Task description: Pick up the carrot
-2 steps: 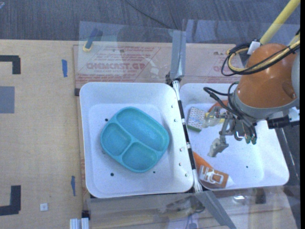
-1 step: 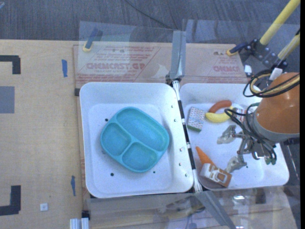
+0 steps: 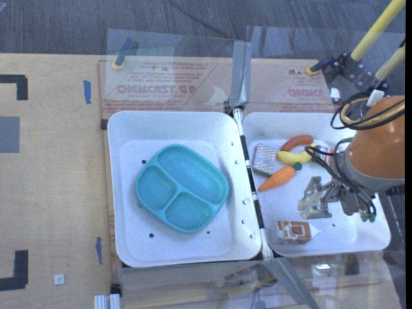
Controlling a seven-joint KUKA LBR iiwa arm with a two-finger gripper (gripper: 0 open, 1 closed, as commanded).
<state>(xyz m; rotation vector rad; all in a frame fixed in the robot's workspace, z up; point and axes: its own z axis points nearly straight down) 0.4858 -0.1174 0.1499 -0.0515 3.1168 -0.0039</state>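
The carrot [image 3: 278, 177] is orange with a green tip and lies slanted in the right bin [image 3: 373, 237], near its left wall. My gripper [image 3: 313, 200] hangs over the bin floor a short way to the right of and below the carrot, apart from it. Nothing of the carrot is covered by the arm.
Just above the carrot lie a yellow banana [image 3: 293, 156], a red-orange sausage [image 3: 297, 142] and a grey speckled block [image 3: 262, 159]. A small brown carton [image 3: 295, 232] sits near the right bin's front edge. The left bin [image 3: 122, 172] holds a blue divided plate [image 3: 182, 187].
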